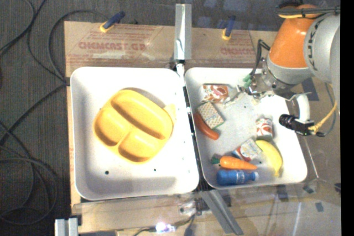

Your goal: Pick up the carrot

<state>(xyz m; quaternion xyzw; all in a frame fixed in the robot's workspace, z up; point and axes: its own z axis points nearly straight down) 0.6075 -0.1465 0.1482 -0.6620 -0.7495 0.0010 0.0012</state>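
1. The carrot (238, 163) is lying flat near the front edge of the right bin (298, 174), tip pointing right, wedged among clutter: a blue bottle (237, 177) is sitting just in front of it, a small packet (249, 150) is touching it from behind, and a banana (270, 155) is curving just to its right. That crowding is probably leaving little room for a clean grasp.
2. The gripper (255, 85) is hovering over the back of the right bin, well apart from the carrot; whether its fingers are apart or together I cannot tell, since they are too small and dark.
3. The left bin (83, 174) is holding one yellow divided plate (133, 124), turned at a slant.
4. Counting: two bins are standing side by side on the bench (77, 52). The right bin is carrying one carrot, one banana, one blue bottle, one sausage (207, 127), one small can (264, 128), and about three packets, the others being one checked packet (211, 114) and one red packet (215, 93).
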